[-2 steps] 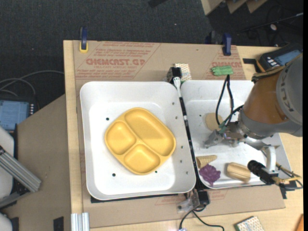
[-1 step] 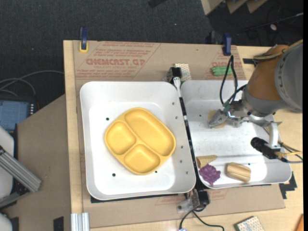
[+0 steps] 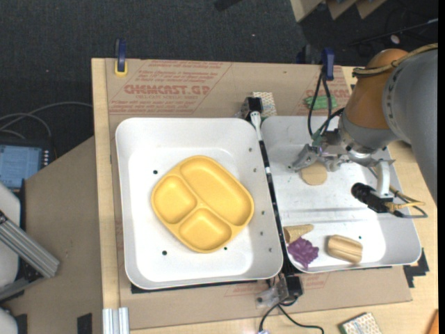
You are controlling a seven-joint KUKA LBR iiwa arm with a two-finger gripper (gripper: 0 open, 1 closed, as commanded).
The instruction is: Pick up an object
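Gripper [image 3: 317,157] hangs over far half of right bin [image 3: 334,211], with tan round disc [image 3: 314,177] flat on the floor under its tip, clear of the walls. Likely the target. Disc looks thin, so descend straight, centred, and close low at bin floor or it slips out. Gripper width: cannot tell, wrist blocks it. Disc's far edge hidden. Purple lump [image 3: 302,250], tan wedge [image 3: 299,232], bread roll [image 3: 344,248] by near wall, hard to identify

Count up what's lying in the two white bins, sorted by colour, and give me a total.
Yellow: 1, divided plate
Tan: 3, round disc, wedge, roll
Purple: 1, cluster
Total: 5
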